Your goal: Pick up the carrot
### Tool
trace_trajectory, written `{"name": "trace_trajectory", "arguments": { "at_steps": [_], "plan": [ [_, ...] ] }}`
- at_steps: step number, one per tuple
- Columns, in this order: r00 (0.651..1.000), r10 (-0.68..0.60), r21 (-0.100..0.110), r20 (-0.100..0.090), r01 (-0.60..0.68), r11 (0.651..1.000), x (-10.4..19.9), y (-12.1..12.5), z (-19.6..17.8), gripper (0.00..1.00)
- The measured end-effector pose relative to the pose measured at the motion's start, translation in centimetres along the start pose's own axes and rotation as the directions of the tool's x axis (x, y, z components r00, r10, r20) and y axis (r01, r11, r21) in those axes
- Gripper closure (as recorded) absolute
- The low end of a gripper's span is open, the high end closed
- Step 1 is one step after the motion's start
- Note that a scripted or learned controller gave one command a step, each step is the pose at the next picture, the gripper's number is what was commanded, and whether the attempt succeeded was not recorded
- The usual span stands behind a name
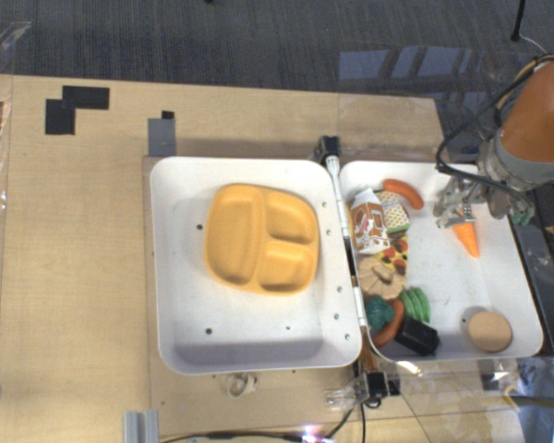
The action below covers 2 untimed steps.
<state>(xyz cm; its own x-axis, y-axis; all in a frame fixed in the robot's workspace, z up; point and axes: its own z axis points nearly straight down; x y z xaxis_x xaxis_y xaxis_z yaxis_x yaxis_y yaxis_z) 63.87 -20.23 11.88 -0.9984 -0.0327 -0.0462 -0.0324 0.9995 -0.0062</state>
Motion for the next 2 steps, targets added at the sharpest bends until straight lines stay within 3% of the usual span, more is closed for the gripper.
{"name": "trace_trajectory", "arguments": {
  "at_steps": [1,2],
  "plan": [
    [1.0,0.0,-0.001,-0.001,0.0,1.0,0.0,0.0,0.0,0.0],
    [0.977,-0.211,-0.011,-0.03,0.211,0.977,1.7,-0.2,2.9,0.0]
  ]
}}
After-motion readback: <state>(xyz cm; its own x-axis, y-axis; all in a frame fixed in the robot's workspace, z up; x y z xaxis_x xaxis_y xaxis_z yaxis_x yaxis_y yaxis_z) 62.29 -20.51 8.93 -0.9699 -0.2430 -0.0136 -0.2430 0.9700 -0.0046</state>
